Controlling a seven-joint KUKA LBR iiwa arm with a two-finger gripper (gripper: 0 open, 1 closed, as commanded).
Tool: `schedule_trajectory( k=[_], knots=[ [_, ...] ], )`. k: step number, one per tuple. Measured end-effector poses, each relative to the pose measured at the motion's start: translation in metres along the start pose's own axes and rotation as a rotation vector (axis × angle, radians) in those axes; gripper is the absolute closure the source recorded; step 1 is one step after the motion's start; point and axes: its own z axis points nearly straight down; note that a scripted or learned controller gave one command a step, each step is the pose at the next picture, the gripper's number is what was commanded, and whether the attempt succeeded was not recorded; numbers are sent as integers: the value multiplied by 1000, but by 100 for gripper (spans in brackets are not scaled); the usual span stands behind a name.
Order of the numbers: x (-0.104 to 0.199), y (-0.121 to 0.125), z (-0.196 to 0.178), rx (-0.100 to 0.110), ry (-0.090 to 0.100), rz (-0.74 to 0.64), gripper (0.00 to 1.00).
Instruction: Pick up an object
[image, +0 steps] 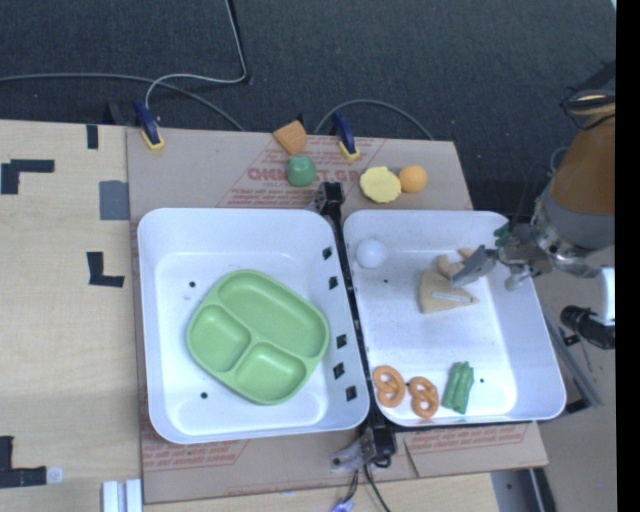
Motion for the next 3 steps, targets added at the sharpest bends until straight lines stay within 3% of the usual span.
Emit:
schedule_trajectory(
  k=[1, 2, 3],
  knots=[
    [19, 56, 123, -9, -2, -1, 0],
    [18, 56, 113, -10, -5, -2, 100],
    [132, 34, 25, -2, 1, -3, 100]
  ],
)
